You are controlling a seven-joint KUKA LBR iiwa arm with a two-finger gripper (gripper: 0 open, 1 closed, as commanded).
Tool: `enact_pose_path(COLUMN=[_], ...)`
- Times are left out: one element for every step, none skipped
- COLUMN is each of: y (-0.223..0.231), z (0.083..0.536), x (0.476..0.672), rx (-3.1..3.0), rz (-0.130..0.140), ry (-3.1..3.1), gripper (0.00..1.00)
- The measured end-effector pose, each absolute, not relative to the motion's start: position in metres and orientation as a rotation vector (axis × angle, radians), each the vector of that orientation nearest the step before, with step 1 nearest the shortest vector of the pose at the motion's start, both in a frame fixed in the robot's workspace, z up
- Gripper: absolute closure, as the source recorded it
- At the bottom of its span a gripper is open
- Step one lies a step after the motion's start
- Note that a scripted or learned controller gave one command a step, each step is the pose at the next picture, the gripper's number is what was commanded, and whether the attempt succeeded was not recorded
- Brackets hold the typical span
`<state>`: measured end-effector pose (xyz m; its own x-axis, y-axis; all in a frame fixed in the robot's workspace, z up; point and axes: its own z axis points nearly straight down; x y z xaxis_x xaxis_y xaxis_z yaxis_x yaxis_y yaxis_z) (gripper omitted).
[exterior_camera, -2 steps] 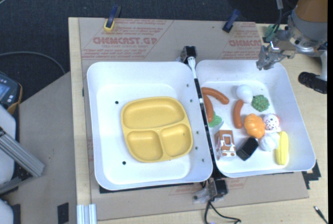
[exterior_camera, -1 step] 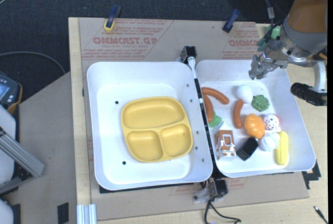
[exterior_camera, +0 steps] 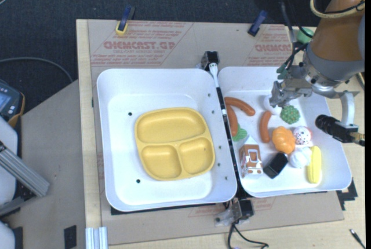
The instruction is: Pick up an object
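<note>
Gripper point(exterior_camera: 282, 97) hangs low over right bin point(exterior_camera: 342, 175); broccoli point(exterior_camera: 289, 113) just beneath it, likely our target; we can't tell grip state.

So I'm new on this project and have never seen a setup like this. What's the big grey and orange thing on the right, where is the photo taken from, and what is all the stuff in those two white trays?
The grey and orange thing is a robot arm, reaching in from the right. At its tip is a two-finger gripper, a simple mechanical hand. The photo comes from one fixed camera above the bench, looking down at a slant.

The left bin holds a yellow divided plate. The right bin holds small toy items: two sausages, green broccoli, an orange fruit, a yellow banana, a black block and a small brown and white box.

The gripper hangs at the back of the right bin, just beside the broccoli. I can't see anything held between its fingers.
</note>
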<state>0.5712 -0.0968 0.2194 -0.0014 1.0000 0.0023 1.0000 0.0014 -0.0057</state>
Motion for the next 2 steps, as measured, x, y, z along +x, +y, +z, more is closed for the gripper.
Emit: enact_pose_path(y=[-0.063, -0.03], z=[0.212, 0.229], x=[0.535, 0.489], rx=[-2.215, -2.214], rz=[0.003, 0.001], ry=[-2.22, -2.222], gripper=[1.0, 1.0])
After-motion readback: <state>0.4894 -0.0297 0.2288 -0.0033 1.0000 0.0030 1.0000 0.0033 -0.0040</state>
